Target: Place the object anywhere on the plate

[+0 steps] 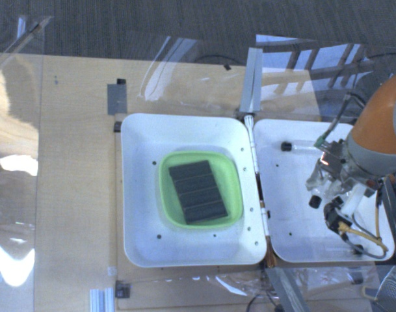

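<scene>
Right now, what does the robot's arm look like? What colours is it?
The arm is round and chunky, with a bright orange band above a grey wrist. Below the wrist sit pale, silvery metal parts. Thin dark cables curve beside it.

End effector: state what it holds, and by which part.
Nothing seen held: the end effector hangs over the right bin, while the dark block lies on the green plate.

Block (198, 192) on plate (166, 197) (centred) — in left bin (139, 194)
</scene>
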`<control>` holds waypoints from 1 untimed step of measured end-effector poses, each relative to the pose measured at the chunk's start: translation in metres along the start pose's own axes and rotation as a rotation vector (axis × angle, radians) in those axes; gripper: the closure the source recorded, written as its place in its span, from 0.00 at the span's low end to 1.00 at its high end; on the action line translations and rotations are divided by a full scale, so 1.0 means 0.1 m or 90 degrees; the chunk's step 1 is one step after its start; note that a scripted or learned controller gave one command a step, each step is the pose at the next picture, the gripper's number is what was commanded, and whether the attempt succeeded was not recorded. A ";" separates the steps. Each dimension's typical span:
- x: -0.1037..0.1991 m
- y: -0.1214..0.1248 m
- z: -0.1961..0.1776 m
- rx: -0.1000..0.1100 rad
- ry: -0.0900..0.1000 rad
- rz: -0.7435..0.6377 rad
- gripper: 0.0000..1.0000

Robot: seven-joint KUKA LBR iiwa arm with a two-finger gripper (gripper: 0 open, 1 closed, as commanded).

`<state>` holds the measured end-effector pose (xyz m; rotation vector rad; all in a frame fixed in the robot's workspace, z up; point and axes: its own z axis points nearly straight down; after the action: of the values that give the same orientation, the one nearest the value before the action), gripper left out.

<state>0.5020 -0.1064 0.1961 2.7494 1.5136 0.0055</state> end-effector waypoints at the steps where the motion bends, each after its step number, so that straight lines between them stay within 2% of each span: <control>1: 0.00 0.00 0.00 0.000 0.000 0.000 0.00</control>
<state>0.5020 -0.1065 0.1961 2.7496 1.5130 0.0057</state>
